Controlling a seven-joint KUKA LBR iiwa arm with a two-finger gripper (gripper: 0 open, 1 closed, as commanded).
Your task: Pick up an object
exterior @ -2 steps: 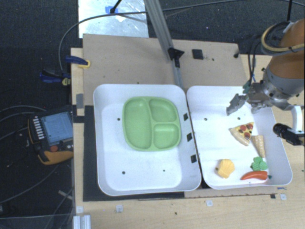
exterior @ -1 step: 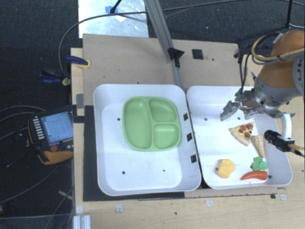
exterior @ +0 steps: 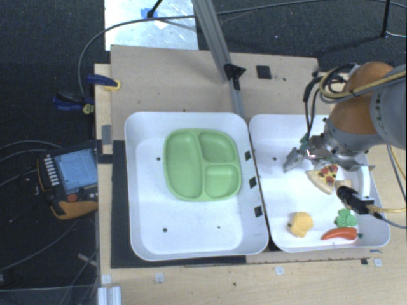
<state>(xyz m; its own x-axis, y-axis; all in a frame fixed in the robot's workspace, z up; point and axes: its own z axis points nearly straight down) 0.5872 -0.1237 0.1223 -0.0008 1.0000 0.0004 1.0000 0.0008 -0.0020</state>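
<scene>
My gripper [exterior: 294, 161] hangs low over the right bin [exterior: 273, 132], near the middle of its left half, with the arm reaching in from the right. Just right of it lies a toy pizza slice [exterior: 324, 178], partly under the wrist. Nothing shows held in the gripper. Toward the bin's front lie a yellow lumpy toy [exterior: 300, 223], a small green leafy piece [exterior: 346, 219] and a red chili pepper [exterior: 339, 234].
The left bin [exterior: 146, 227] holds a green divided plate [exterior: 202, 164]. A grey pole [exterior: 213, 27] slants down to the bins' back edge. Cables and a blue-screened device [exterior: 70, 173] lie off the bench to the left.
</scene>
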